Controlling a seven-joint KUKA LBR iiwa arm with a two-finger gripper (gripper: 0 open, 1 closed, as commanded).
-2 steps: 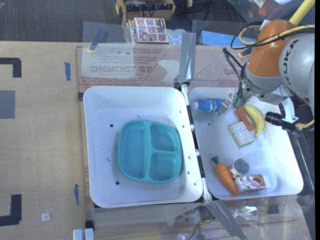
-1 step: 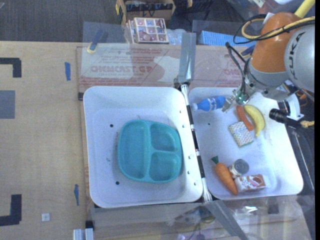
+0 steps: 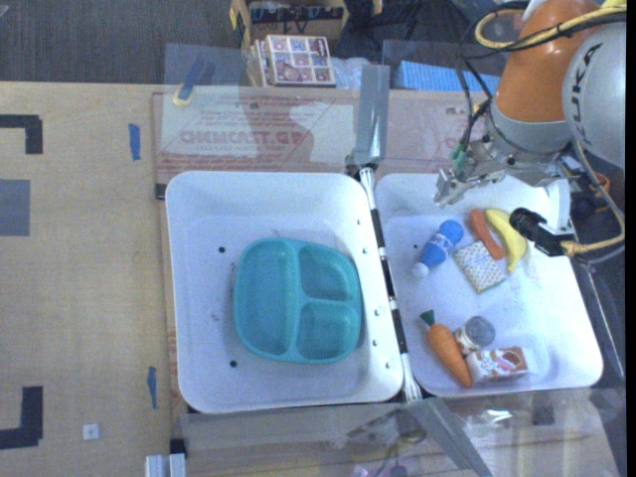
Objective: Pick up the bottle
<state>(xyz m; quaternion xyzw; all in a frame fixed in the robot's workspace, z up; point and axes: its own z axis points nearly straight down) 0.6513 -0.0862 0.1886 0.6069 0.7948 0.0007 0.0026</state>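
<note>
Bottle (image 3: 438, 247), blue-capped, lies untouched in the right bin (image 3: 586, 361), right of the teal tray (image 3: 297, 301) in the left bin (image 3: 189, 296). Just up-right, the gripper (image 3: 449, 189) hovers, fingers spread and holding nothing; descent, grasp and lift all appear left to do.

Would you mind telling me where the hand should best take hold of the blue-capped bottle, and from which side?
Probably across the white body of the bottle, just below the blue cap, coming from above. It lies tilted on the right bin's floor, and its long sides look free, though the patterned packet lies near.
</note>
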